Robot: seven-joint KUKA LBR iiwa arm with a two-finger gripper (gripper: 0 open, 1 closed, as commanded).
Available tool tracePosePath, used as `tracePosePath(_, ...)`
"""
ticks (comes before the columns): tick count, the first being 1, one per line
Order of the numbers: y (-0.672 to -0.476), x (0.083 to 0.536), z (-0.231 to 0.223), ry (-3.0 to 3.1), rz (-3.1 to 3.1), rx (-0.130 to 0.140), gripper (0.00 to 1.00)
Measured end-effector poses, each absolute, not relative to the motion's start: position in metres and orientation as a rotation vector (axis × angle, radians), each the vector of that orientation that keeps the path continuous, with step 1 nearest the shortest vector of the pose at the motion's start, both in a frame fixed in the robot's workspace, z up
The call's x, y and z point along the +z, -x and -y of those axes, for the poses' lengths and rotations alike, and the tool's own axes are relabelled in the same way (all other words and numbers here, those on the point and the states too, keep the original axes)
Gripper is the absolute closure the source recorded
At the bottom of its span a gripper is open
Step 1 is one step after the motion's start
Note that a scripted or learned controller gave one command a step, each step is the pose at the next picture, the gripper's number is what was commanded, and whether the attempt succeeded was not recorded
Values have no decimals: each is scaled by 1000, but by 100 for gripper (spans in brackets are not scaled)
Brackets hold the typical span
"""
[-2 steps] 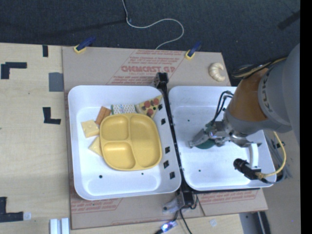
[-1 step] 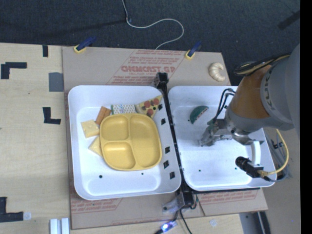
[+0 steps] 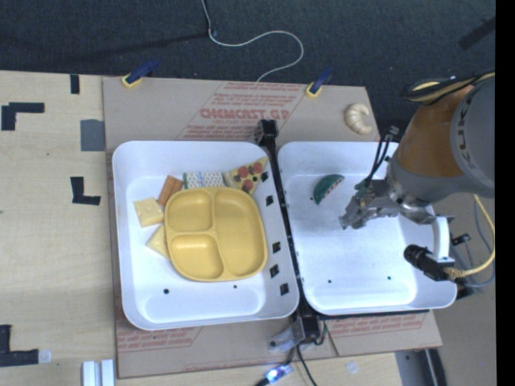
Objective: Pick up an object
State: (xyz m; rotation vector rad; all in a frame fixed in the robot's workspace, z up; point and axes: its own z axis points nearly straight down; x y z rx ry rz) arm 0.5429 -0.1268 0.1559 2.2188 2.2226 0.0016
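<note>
Grey arm w/ orange band (image 3: 434, 139) sits highest, so closest to the lens; it reaches in from the right over the right bin (image 3: 362, 284). Claw (image 3: 354, 218) hangs low over that bin's middle, pointing left & down, w/ bare white floor around its tip. Fingers read as a dark cluster from this angle; cannot tell how far apart they are, and no item is seen betw. them. Green object (image 3: 327, 186), flattish w/ a curved edge, lies on the right bin floor in the upper-left part, near the claw but apart from it, up & to the left of the tip. Left bin (image 3: 133, 280) holds a yellow divided plate (image 3: 216, 233), 3 compartments, tilted a bit, covering most of the bin centre. Beige square piece (image 3: 148, 211) & orange-brown piece (image 3: 169, 189) lie just beside the plate's upper-left rim; a patterned flat item (image 3: 203, 179) & a pizza-slice toy (image 3: 247, 174) lie along its top edge, partly tucked under. Both bins rest on a cardboard sheet (image 3: 233, 107) on the worktop (image 3: 48, 240), held by 2 clips at its top edge. Small tan lump (image 3: 360, 117) sits on the cardboard above the right bin. White cable (image 3: 249, 39) loops over the dark floor beyond.
</note>
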Motion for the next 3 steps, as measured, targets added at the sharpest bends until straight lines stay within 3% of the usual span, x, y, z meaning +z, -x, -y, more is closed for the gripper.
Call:
tracePosePath(1,-534,210,126,-2218,-2221,3,100)
tracePosePath(2,-534,225,125,-2220,-2223,0,100)
tracePosePath(3,-559,221,75,-2215,-2230,0,100)
